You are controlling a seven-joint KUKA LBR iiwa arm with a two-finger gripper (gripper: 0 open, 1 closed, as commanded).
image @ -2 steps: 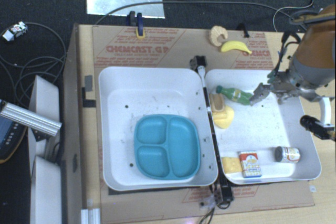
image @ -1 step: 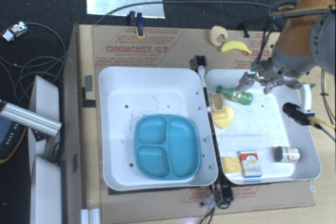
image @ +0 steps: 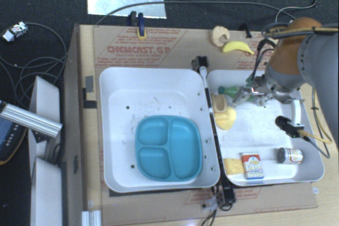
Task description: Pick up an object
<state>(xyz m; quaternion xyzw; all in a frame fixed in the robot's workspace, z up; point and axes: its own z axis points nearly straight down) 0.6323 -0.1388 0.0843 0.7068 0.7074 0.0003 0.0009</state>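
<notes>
Our jaws (image: 249, 91) hover in the right bin (image: 307, 169) near its far-left corner, just beside a green bottle (image: 229, 91); we cannot tell their state. A blue divided plate (image: 168, 147) lies in the left bin (image: 114, 114).

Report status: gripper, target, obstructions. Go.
Gripper low in right bin, beside green object; grip not discernible. Yellow object just below it. Small box and can near front wall. Blue tray in left bin.
</notes>
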